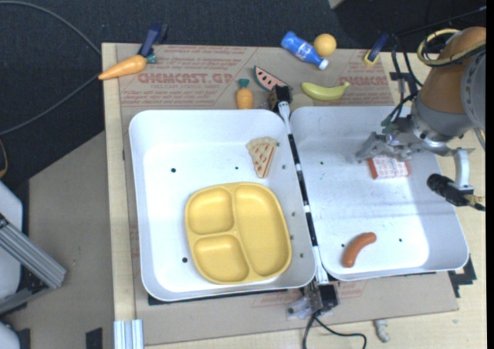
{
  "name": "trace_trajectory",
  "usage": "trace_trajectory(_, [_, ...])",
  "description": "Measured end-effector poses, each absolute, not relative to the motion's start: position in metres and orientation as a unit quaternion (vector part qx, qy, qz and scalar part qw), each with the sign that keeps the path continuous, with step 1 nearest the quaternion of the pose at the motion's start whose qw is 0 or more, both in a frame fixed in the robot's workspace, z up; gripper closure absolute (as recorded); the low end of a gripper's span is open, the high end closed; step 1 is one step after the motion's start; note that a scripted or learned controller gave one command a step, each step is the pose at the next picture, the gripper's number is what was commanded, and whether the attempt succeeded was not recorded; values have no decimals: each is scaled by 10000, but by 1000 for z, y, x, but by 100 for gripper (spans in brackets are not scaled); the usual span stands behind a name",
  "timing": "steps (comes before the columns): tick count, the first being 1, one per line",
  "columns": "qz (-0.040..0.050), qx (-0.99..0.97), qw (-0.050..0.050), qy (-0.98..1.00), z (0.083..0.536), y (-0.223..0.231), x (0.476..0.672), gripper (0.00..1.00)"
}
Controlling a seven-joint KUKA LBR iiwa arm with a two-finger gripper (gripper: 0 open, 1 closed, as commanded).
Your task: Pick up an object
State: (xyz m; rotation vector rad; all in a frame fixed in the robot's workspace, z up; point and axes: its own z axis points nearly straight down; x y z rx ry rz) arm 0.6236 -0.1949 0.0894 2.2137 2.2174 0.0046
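Note:
My gripper hangs low in the right bin, at its far right part. Its fingers are spread apart and open. Nothing sits between them. A small red and white packet lies flat on the bin floor just in front of the fingertips, touching or nearly touching them. A brown sausage lies near the front of the same bin, well away from the gripper. In the left bin a waffle-patterned wedge rests near the dividing wall.
A yellow divided plate takes up the front of the left bin. On the board behind the bins lie a carrot, a watermelon slice, a banana, a blue bottle and an orange ball.

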Motion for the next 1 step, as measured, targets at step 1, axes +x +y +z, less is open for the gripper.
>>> trace_trajectory(1, [24,7061,88,7081,102,-196,626,100])
